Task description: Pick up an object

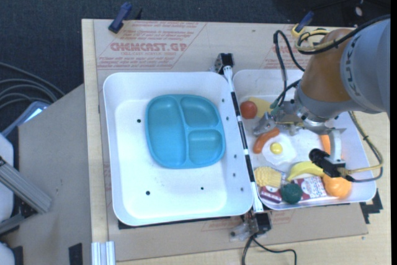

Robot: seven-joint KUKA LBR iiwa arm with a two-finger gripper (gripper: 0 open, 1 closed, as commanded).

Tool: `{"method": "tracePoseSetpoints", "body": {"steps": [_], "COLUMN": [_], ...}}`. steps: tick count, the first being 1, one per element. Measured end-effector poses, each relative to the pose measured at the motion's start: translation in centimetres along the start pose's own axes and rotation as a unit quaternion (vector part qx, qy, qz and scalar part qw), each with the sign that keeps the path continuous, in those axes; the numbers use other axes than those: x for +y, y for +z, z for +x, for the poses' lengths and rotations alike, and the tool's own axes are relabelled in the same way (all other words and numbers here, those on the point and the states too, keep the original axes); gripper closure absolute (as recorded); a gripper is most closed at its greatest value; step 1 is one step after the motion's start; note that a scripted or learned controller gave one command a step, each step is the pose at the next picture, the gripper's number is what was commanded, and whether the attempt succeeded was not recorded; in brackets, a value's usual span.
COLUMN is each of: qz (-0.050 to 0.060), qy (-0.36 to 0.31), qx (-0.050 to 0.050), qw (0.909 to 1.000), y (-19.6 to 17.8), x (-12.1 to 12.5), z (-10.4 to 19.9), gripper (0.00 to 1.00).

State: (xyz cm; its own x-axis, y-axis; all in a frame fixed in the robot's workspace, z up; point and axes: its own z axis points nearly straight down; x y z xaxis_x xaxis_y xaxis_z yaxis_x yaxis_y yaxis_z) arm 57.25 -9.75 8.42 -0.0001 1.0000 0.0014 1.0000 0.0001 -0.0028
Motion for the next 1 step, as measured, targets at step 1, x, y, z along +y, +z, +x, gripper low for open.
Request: {"method": "tracePoseSetpoints", "body": {"steps": [1], "qz": [-0.001], "qy": [0.000], "qx": [0.000], "qw": [1.0000], "y": [-1.01], "x": [0.04], "z": [-0.01], "gripper": [1.00]}}
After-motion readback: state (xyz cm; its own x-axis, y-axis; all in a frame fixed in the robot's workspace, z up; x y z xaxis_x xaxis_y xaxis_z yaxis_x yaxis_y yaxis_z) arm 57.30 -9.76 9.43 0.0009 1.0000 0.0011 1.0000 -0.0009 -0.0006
